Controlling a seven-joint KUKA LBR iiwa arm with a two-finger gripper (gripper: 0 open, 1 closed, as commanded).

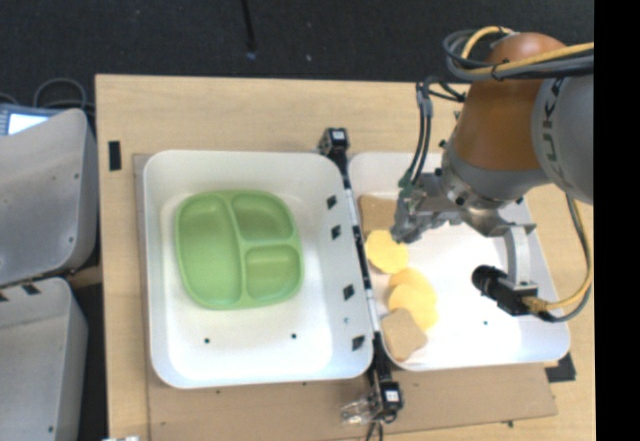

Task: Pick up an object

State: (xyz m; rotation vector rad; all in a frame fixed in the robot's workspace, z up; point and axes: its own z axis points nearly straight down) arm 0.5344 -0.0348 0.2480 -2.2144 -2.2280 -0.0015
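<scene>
Yellow round piece (386, 252), the one nearest the gripper (408, 226), lies against the left wall of the right bin (500, 354), about halfway along it. Below it, toward the bin's near-left corner, sit two more yellow pieces (414, 297) touching each other and a tan block (404, 334) at the corner itself. A brownish flat item (376, 212) lies just above the top yellow piece, by the same wall.

Whether the gripper is wide, narrow or closed on anything I cannot tell: its tip is dark, small and seen from above, right at the upper edge of the yellow piece. Nothing shows clearly between it.

Likely trouble: the piece hugs the bin wall, so a descent there may strike the wall or divider, or push the piece flat against it instead of capturing it. The pieces look thin and low, so a grasp may slide off. Crowding of neighbours could also lead to nudging two at once.

Much of the right bin's far part is covered by the arm's wrist. The left bin (160, 329) holds a green divided plate (239, 248).
</scene>
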